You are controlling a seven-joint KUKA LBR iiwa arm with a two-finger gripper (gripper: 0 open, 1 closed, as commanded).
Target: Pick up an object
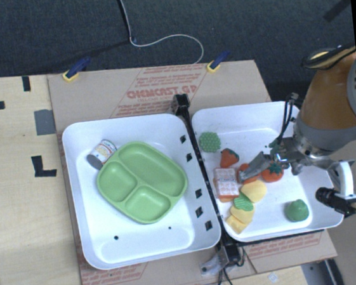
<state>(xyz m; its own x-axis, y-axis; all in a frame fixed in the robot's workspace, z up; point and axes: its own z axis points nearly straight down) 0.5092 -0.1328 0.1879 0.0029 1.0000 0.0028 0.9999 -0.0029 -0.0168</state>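
My gripper [249, 170] reaches in from the right and hangs low over the middle of the right bin [252, 120]. Its tip lies among a cluster of toy foods. A red-orange piece [272, 173] sits just under and behind it, and an orange piece [229, 158] lies to its upper left. A pink and white packet [226, 182] is directly left of the tip, and a yellow piece [254, 191] sits just below it. I see nothing lifted off the bin floor.
A green knobbly ball [209, 141] lies at the right bin's upper left. More yellow pieces [239, 216] and a green round piece [295, 210] lie near its front wall. The left bin [145, 248] holds a green divided plate [142, 181] and a small can [101, 154].
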